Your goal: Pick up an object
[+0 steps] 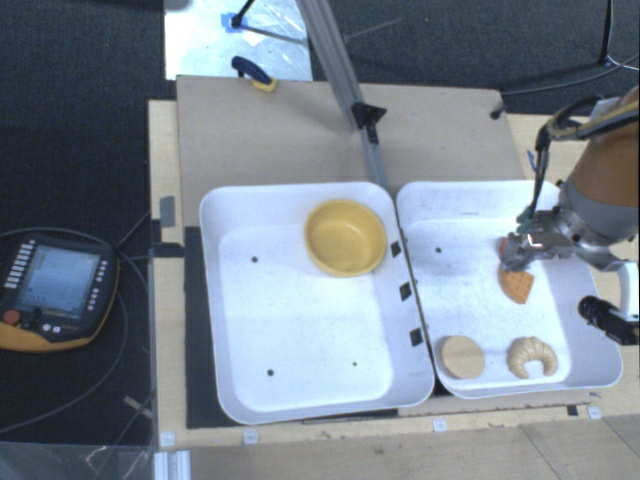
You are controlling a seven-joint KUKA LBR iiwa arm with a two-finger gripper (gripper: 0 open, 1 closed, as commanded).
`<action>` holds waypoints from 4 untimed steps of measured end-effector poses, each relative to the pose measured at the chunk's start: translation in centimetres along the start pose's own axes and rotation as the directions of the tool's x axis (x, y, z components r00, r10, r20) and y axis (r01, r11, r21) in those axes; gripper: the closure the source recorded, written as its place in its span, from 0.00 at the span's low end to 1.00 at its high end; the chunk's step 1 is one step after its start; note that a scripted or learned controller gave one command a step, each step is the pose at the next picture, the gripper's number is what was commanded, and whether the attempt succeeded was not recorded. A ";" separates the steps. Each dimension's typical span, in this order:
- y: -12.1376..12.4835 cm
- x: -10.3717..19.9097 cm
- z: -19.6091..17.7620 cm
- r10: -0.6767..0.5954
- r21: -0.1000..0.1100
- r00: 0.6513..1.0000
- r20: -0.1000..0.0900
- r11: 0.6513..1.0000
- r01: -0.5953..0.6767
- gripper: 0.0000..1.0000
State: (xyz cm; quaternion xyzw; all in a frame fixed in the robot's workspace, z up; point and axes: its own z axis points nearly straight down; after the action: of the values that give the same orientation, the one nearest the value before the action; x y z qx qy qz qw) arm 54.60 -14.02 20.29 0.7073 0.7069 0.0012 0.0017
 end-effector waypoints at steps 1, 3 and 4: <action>0.3 -0.9 -5.8 -0.001 -0.001 1.000 0.000 1.000 0.001 1.00; -1.4 10.0 -6.1 -0.005 0.003 1.000 -0.002 1.000 0.005 1.00; -2.0 14.4 -4.6 -0.005 0.004 1.000 -0.002 1.000 0.005 1.00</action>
State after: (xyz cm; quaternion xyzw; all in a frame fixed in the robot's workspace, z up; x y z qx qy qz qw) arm 52.57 0.39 24.91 0.7055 0.7087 0.0003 -0.0003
